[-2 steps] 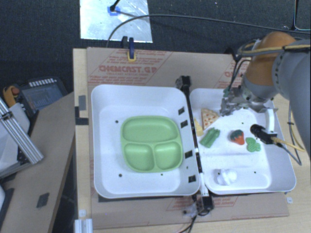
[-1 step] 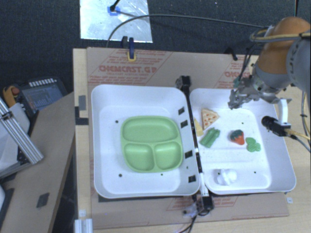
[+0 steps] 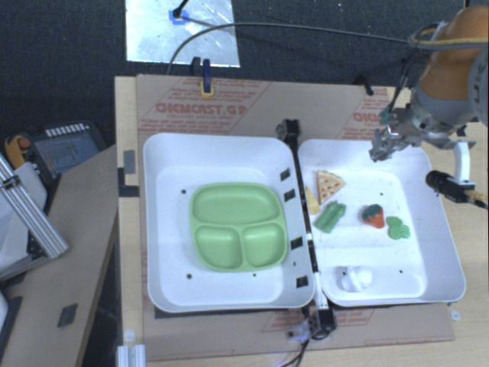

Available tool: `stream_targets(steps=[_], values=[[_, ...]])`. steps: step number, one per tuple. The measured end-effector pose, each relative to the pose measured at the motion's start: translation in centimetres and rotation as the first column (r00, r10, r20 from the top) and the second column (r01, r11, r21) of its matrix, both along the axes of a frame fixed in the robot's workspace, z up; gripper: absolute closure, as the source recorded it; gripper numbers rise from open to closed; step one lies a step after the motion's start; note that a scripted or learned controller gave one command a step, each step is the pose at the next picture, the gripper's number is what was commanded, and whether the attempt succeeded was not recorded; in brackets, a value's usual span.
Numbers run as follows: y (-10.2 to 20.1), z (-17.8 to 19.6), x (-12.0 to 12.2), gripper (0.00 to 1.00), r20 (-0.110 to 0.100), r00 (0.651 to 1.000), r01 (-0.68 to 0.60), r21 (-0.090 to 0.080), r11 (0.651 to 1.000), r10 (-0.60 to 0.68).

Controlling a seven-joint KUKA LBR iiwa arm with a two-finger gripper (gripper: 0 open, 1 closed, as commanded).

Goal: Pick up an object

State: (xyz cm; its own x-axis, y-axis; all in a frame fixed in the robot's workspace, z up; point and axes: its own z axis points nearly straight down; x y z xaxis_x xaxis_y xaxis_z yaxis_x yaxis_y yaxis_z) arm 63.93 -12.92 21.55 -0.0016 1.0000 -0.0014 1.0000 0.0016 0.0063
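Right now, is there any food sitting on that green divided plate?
No, the green divided plate in the left bin has nothing in its compartments; the toy food, such as the pizza slice, lies in the right bin.

The arm [image 3: 451, 67] comes in at about two o'clock: a rounded grey shell with a broad orange band [image 3: 467, 25] across its upper part. Below it sits a cluster of silvery metal fittings, small and blurred. Thin dark cables loop along its ten o'clock side. A white tube runs down at its four o'clock side.
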Motion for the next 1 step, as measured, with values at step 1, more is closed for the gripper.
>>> stream_targets(steps=[1], values=[[-0.03,5.44,0.14,1.00,0.001,1.000,-0.003,0.000,1.000,0.003]])
